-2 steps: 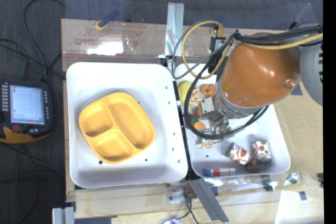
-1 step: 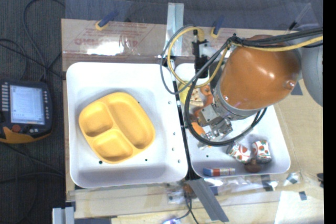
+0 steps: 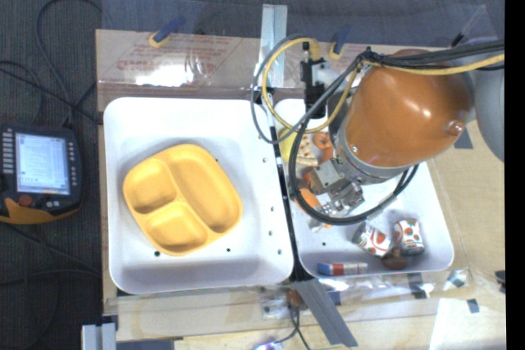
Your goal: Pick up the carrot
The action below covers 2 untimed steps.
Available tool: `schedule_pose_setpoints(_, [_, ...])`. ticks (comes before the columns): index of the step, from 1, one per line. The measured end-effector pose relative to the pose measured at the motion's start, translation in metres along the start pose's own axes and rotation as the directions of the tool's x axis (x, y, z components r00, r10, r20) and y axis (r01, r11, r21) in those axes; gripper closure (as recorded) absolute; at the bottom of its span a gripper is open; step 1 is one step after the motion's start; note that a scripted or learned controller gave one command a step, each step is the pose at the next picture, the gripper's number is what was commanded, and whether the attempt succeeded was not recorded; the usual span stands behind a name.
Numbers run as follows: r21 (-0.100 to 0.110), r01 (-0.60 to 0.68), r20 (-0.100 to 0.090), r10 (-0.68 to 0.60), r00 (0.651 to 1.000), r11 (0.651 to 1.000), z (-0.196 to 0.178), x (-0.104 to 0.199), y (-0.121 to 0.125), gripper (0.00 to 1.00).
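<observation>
Carrot [image 3: 309,197] is largely hidden under the tool [image 3: 328,191] in the right bin [image 3: 439,246]; tool state cannot be told.

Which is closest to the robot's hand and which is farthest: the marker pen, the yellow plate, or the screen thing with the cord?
1. Marker pen, in the right bin's near edge, just below the hand.
2. Yellow plate, in the left bin.
3. Handheld screen, on the floor at far left.

Orange carrot [image 3: 309,197] in right bin, partly hidden.
</observation>
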State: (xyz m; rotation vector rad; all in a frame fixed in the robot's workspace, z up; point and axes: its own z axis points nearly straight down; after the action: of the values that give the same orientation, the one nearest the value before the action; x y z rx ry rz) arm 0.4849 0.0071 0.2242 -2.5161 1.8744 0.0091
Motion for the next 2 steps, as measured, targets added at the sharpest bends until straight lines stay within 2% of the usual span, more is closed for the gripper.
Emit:
schedule_pose_setpoints(1, [-0.004,0.175,-0.002,-0.175,0.985,0.985,0.0150,-0.0136,-0.0021,1.00])
schedule_pose_setpoints(2, [-0.004,0.173,0.001,-0.173,0.985,0.985,0.0064,-0.0152,-0.0031,1.00])
